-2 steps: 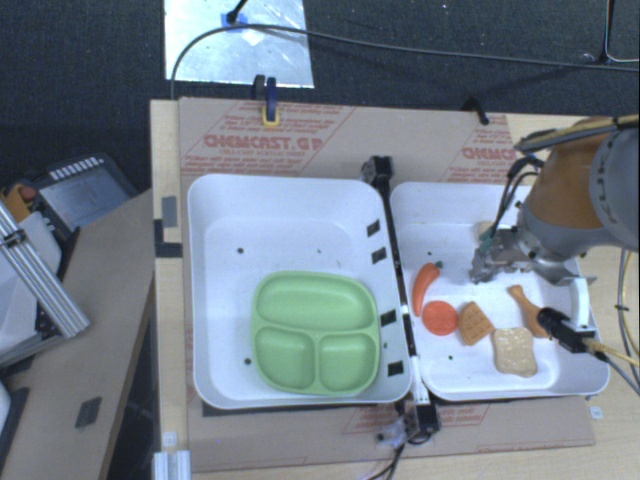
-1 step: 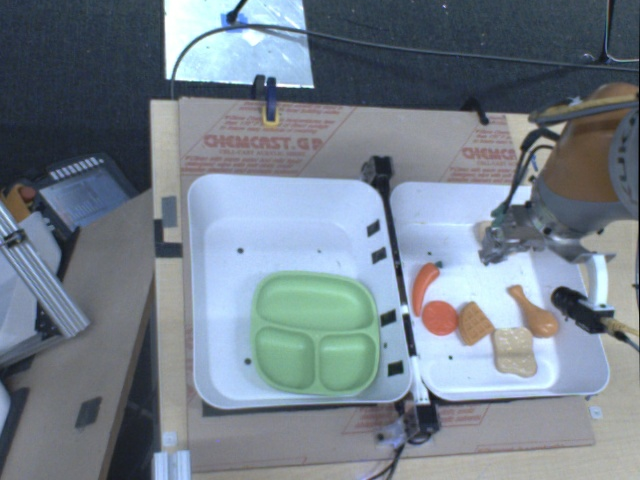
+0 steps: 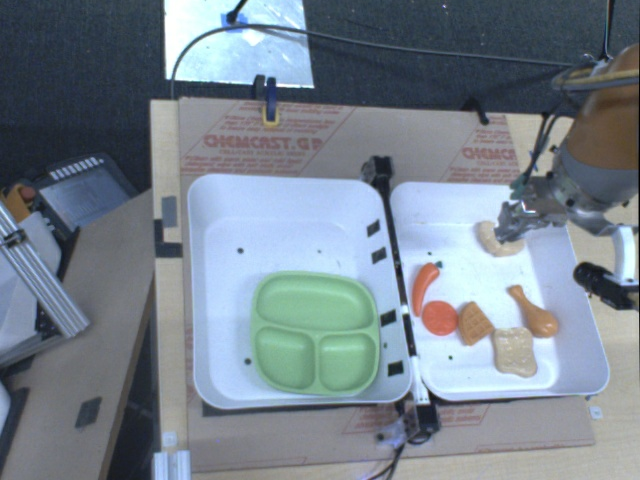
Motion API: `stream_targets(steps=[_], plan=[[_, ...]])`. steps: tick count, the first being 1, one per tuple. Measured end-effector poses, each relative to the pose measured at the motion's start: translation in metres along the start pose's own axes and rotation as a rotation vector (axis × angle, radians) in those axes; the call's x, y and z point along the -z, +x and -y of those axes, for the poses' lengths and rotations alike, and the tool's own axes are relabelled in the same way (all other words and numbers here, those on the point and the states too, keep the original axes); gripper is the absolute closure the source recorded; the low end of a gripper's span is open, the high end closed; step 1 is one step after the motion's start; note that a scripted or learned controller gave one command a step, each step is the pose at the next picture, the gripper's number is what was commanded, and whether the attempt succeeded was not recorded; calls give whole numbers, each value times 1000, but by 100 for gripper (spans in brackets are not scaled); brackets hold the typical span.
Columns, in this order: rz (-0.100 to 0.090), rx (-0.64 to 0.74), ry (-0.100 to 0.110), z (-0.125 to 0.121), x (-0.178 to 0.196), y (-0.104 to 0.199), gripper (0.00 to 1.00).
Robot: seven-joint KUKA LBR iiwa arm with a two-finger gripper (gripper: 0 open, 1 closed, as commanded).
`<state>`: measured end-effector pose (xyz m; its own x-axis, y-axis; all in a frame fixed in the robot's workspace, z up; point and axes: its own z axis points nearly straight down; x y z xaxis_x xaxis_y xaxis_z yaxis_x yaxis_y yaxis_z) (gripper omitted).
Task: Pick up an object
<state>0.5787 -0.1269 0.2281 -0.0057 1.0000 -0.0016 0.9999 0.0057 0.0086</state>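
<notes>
In the right bin (image 3: pixel 440 208) lie several toy foods: a beige curved piece (image 3: pixel 497 243) near the back, an orange carrot (image 3: pixel 425 280), a red tomato slice (image 3: pixel 438 317), a brown waffle piece (image 3: pixel 475 322), a chicken drumstick (image 3: pixel 533 312) and a slice of bread (image 3: pixel 515 352). My gripper (image 3: pixel 512 223) hangs at the upper right of this bin, its tips directly over the beige piece and seemingly touching it. The fingers are too dark and small to read.
The left bin (image 3: pixel 290 203) holds a green divided plate (image 3: pixel 314 331) toward its front. A black clip (image 3: pixel 378 170) sits where the two bins meet at the back. Cardboard (image 3: pixel 300 138) lies under both bins.
</notes>
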Motion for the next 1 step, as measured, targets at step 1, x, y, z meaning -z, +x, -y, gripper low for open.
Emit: stream_targets(steps=[1], plan=[[-1,0,5,-1,6,0,100]])
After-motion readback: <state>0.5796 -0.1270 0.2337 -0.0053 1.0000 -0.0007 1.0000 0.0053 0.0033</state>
